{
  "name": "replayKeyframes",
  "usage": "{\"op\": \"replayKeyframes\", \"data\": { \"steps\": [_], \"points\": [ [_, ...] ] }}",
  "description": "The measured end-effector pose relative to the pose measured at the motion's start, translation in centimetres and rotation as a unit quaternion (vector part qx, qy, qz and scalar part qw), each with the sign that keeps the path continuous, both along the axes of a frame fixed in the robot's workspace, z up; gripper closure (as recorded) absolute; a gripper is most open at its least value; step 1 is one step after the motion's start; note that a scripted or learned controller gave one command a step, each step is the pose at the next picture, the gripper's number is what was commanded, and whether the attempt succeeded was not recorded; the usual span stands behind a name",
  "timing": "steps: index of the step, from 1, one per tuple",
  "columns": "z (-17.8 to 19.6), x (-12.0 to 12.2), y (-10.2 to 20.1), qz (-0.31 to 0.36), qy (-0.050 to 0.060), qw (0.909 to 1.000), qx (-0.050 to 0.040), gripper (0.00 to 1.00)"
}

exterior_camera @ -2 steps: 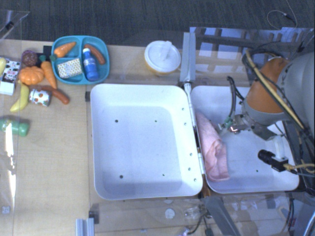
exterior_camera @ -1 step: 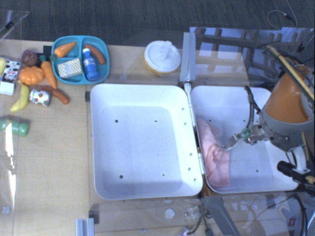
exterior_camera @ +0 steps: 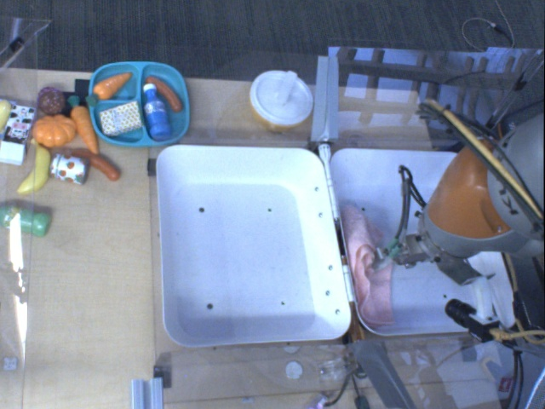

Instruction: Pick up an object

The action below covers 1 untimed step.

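A pink cloth lies crumpled along the left wall of the right bin. My gripper hangs low over that bin, right at the cloth's right edge, reaching in from the right under the orange band. Whether it touches the cloth I cannot tell.
The left bin sits beside the right one, sharing a middle rim. On the bench to the far left are a blue divided plate with toy food, a pumpkin, a banana, a can. A white lidded cup stands behind the bins.
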<state>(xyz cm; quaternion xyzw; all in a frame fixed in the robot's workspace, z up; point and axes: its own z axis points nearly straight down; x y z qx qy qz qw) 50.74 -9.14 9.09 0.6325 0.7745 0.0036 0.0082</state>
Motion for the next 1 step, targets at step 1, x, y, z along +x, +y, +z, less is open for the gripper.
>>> {"op": "replayKeyframes", "data": {
  "steps": [1],
  "points": [
    [1.25,0.31,0.0,0.001,-0.005,1.0,-0.0009,1.0]
  ]
}}
